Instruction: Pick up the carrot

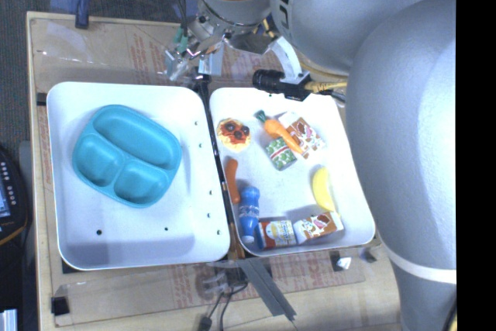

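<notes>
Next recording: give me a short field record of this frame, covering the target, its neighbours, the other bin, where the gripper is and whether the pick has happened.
target: carrot, lying in the right bin, near its far side
neighbours: green can just below it; red-and-white carton to its right; pizza toy to its left
also in right bin: banana, blue bottle
left bin: holds a blue divided tray
gripper: above the far edge of the bins, away from the carrot
pick status: not yet done
</notes>
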Controlling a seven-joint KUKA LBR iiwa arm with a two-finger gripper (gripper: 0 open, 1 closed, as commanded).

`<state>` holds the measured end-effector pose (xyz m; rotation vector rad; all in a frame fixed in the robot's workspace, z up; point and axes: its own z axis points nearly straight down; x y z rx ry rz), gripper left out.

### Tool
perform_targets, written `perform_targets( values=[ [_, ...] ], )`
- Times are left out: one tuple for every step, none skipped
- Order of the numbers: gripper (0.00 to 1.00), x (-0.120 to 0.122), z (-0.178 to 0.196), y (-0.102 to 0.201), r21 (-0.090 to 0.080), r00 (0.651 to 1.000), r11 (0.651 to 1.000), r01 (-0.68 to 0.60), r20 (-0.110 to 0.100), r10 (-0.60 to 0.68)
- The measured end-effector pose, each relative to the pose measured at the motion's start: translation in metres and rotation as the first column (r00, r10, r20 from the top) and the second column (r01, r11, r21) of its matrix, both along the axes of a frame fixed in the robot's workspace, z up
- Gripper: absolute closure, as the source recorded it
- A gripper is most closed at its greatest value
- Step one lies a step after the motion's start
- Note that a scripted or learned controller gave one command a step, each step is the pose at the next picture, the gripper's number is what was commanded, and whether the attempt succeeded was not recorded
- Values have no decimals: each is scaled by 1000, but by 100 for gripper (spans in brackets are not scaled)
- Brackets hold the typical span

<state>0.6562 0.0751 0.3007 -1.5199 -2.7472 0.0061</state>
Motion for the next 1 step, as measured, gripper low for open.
perform_targets(
  values=[
    [100, -1, -110, 103, -1, 985, 985, 171, -1, -171]
  ],
)
